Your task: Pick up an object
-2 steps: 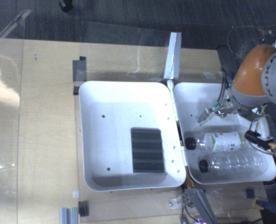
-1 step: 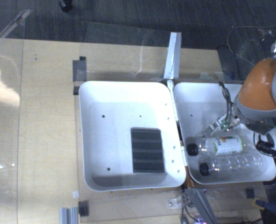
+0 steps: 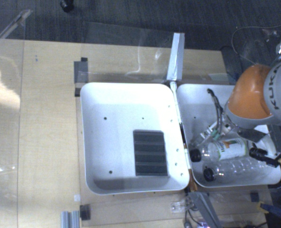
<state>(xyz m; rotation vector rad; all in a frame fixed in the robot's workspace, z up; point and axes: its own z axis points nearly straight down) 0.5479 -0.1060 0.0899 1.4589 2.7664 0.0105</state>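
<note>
Item: gripper (image 3: 215, 131), low in right bin (image 3: 192, 96); you cannot tell its state. Risk: clear bottles (image 3: 226, 150) lie touching; yours may roll or slip free.

A robot lab: wooden bench (image 3: 45, 141), two white bins (image 3: 90, 127), clear guard panels (image 3: 7, 70).

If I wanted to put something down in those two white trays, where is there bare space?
The left bin has the most: bare white floor lies behind and left of the dark ridged block. The right bin is crowded: the arm hangs over it, and clear plastic bottles fill its front. Only its back-left corner looks bare.
</note>
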